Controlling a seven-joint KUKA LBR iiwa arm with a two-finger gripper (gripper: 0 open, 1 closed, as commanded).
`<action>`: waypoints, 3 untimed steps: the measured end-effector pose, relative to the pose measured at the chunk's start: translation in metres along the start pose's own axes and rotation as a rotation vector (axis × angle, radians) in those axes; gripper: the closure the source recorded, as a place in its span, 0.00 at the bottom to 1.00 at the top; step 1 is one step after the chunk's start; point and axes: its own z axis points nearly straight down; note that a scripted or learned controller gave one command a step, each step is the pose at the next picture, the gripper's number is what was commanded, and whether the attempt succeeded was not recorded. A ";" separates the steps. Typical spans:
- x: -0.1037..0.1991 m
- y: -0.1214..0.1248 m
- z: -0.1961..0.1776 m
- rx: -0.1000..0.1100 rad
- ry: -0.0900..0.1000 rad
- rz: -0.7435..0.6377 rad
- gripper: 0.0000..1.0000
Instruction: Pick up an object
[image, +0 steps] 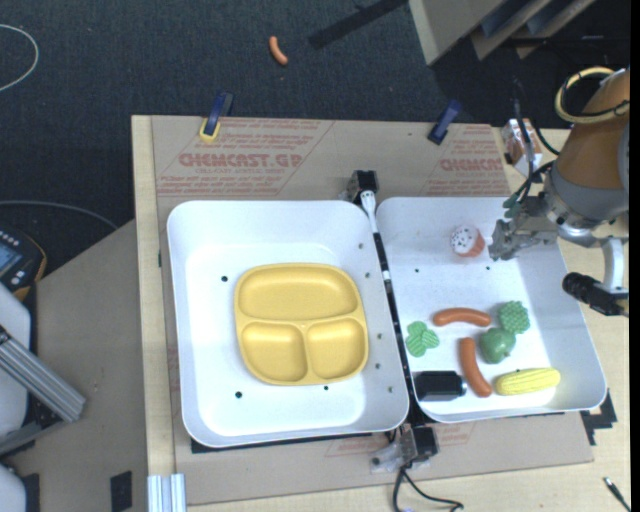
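Nothing is lifted yet: the gripper (497, 243) hangs low in the right bin (425, 225), just at three o'clock of the small white dotted ball (463, 240) with its orange piece, and whether its jaws are wide or narrow I cannot tell. Grasping and raising remain. Open floor lies toward nine o'clock of the ball; at six o'clock crowd two sausages (462, 318), greens (497, 343) and corn (527, 381). The yellow tray (300, 323) sits in the left bin (200, 300).
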 end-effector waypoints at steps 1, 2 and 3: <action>-0.006 -0.005 -0.049 -0.001 -0.001 0.002 1.00; -0.007 -0.003 -0.088 -0.001 0.000 0.001 1.00; 0.042 -0.007 -0.094 0.007 0.005 -0.004 1.00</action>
